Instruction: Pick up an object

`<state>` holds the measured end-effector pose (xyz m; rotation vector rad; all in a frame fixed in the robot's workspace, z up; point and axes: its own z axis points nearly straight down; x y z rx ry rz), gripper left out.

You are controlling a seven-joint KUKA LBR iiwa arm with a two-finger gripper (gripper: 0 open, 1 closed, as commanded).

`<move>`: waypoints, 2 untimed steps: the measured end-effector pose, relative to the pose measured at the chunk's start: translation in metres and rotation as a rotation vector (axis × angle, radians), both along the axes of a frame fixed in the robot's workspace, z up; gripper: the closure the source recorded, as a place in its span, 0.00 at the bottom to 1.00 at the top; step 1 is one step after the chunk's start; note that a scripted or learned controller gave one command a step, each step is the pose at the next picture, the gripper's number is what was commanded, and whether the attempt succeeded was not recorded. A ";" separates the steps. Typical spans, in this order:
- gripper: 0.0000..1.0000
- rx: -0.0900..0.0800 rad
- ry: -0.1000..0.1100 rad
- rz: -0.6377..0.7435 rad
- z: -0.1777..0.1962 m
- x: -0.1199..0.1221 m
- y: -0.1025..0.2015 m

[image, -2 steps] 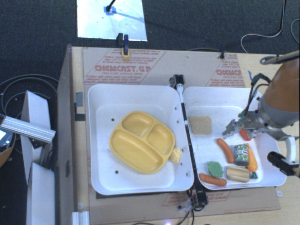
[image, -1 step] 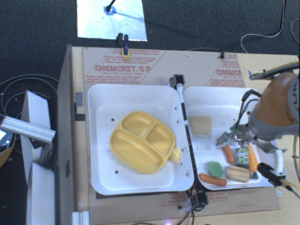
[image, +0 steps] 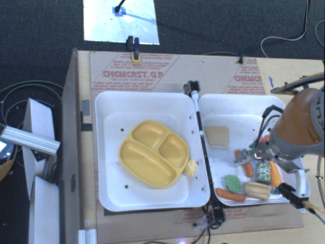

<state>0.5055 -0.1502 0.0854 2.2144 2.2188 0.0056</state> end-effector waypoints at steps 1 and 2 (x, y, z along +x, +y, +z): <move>1.00 0.000 -0.001 0.000 0.010 0.001 0.000; 1.00 0.002 0.001 0.003 0.143 0.036 0.061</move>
